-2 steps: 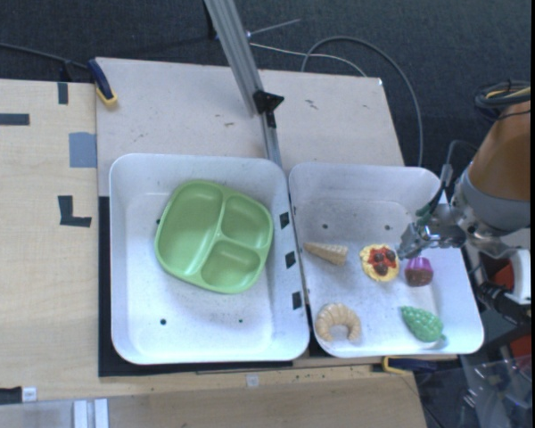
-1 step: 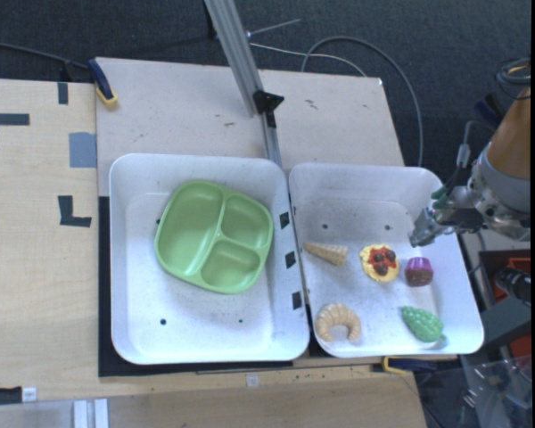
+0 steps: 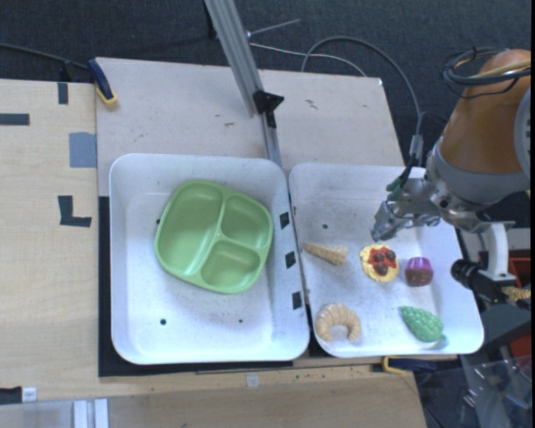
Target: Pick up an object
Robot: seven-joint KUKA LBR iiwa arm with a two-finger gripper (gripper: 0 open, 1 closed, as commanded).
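The gripper [image 3: 383, 230] hangs over the right bin [image 3: 339, 185], just above the tart [image 3: 379, 262]; whether it is released or clenched I cannot tell. Nearby lie a cone [image 3: 325, 253], plum [image 3: 418, 272], croissant [image 3: 339, 322] and green berry [image 3: 422, 323] (close neighbours). A slightly off descent could nudge the tart aside.

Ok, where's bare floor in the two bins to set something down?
Left bin: a strip along the front, below the green plate, and a narrower one down its left side. Right bin: the back part, above the cone. Crowded: the right bin's front, with croissant, tart, purple piece, green piece and the gripper.
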